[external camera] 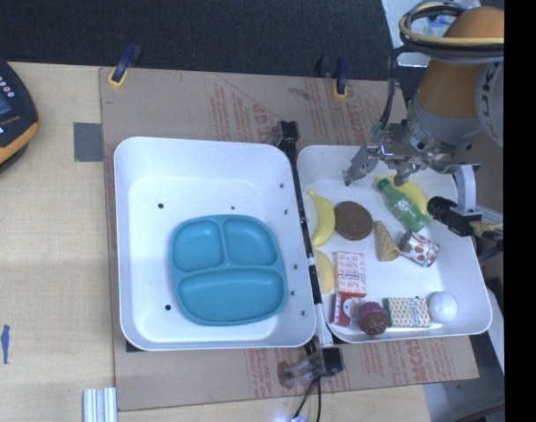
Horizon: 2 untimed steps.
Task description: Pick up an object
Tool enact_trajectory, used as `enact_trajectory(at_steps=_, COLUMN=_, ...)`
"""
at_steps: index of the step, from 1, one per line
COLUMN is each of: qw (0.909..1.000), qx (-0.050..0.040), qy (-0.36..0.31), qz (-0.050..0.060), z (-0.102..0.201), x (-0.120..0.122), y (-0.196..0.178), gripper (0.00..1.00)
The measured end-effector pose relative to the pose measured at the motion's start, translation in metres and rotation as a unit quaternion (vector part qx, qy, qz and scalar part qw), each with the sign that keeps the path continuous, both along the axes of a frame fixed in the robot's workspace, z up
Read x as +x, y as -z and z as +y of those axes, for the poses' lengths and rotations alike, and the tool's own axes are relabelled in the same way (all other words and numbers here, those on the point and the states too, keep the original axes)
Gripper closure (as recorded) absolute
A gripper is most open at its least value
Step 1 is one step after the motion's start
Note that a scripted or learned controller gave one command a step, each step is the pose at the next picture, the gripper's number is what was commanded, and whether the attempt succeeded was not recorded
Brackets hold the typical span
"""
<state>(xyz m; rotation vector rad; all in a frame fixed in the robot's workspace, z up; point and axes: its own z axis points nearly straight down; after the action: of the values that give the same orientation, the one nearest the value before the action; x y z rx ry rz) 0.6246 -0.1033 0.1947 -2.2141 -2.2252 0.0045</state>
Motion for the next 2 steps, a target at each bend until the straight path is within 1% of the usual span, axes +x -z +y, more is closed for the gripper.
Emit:
enact_trajectory(at_steps=1, qw=1.0000, qx=0.0003, qy=-0.001, qz=0.003, z=0.011, x=0.011, y=0.088, gripper=0.00)
enact_trajectory(at_steps=2, qw=1.0000, qx=-0.0013, qy=0.000, qz=-0.003, z=0.007, x=-0.035, y=0.101, gripper=0.00)
